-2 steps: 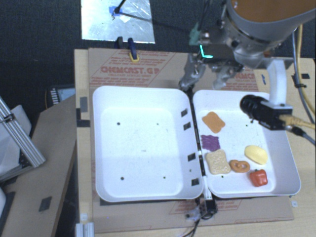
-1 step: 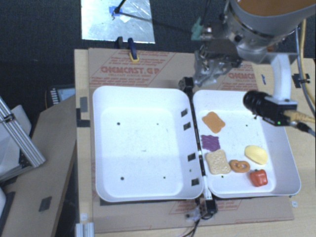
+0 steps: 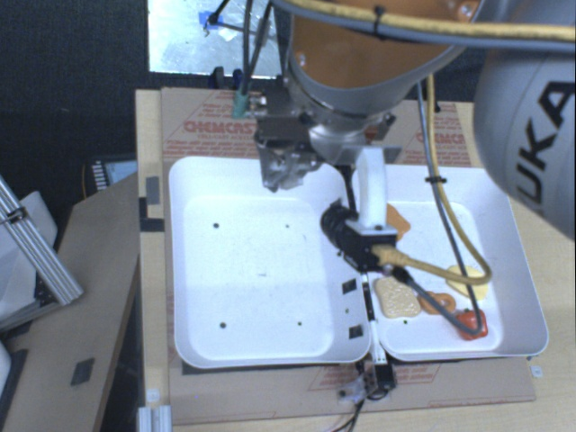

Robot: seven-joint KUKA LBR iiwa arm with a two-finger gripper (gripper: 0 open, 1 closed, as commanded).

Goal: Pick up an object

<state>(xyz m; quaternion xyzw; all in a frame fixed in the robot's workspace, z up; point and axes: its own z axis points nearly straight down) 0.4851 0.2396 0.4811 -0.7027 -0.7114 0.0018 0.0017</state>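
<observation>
Tan square piece (image 3: 397, 297): lies flat in the right bin (image 3: 506, 241), in the front part, close to the wall shared with the other bin.
Orange-brown piece (image 3: 439, 301): just beside the tan square piece, on its right; whether they touch I cannot tell.
Red piece (image 3: 475, 322): near the front rim of the right bin, right of the orange-brown piece.
Yellow piece (image 3: 470, 283): behind the red piece, partly crossed by a cable.
Orange piece (image 3: 397, 219): farther back in the right bin, its left side hidden by robot hardware.
Left bin (image 3: 252, 273): white floor with four small dark spots, two at the back and two at the front.
Gripper (image 3: 286, 171): hangs over the back of the left bin, toward its right rear corner, well apart from the tan square piece and the other pieces.
Gripper state: cannot tell from this angle whether it is open or closed; it looks blurred and grey.
Arm (image 3: 378, 52): orange band fills the top of the view, grey casing at the right.
Cardboard sheet (image 3: 207, 129): red printing, lies under both bins.
</observation>
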